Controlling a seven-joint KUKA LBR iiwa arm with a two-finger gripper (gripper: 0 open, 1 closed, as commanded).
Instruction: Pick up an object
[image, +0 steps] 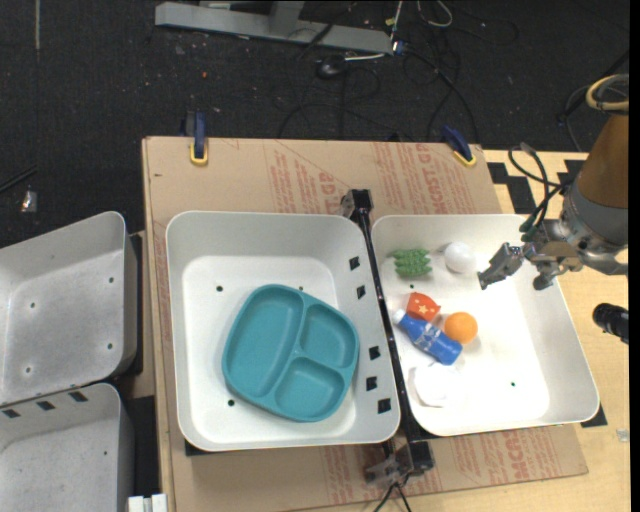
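Here, operator, is what you have:
Left bin (190, 300): a teal divided tray (290, 352) lies flat, filling its middle.
Right bin (560, 370): near the far edge you see a green toy (411, 263) and a white ball (459, 257); by the divider, a red piece (422, 304), a blue bottle (430, 339), an orange ball (460, 327) touching it, and a white piece (432, 387) toward the near edge.
Gripper (520, 266): over the right bin's far right corner; you cannot tell how its pincer stands, and nothing shows in it.
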